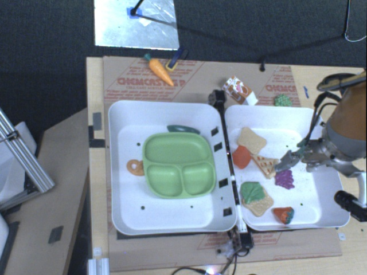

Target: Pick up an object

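Brown cardboard [189, 76] underlies white bins [123, 153], seemingly on dark carpet.

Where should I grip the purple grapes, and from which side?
Take the grapes across the cluster's middle, coming straight down. The bunch lies flat on the right bin's floor, small and lumpy, with bare floor to its right and below. The waffle sits close on its left, so probably set the fingers top to bottom in the view rather than left to right.

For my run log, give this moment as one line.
grey arm's gripper | over right white bin | above purple toy grapes | nothing visibly held
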`<state>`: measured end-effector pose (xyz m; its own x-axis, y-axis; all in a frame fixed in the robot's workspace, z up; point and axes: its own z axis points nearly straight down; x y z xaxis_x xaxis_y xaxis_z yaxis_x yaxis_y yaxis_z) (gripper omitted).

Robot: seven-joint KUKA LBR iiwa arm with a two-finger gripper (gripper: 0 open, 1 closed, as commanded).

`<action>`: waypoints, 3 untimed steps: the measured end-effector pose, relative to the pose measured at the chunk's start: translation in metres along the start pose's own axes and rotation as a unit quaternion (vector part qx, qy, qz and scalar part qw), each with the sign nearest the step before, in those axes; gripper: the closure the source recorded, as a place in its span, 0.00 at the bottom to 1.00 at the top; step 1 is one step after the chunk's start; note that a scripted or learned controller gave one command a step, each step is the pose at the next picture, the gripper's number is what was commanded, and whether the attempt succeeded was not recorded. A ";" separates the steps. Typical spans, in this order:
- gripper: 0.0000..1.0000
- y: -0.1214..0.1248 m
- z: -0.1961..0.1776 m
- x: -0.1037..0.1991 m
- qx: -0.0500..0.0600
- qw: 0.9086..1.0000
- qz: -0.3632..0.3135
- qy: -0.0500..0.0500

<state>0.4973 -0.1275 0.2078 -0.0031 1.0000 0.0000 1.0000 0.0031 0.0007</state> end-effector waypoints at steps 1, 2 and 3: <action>0.00 0.002 0.045 0.008 0.001 1.000 0.000 0.001; 0.00 -0.002 0.107 0.007 0.002 1.000 0.001 0.001; 0.00 0.001 0.121 0.008 -0.002 1.000 0.001 0.001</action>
<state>0.4979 -0.1196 0.0870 -0.0018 1.0000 0.0021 1.0000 0.0018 0.0047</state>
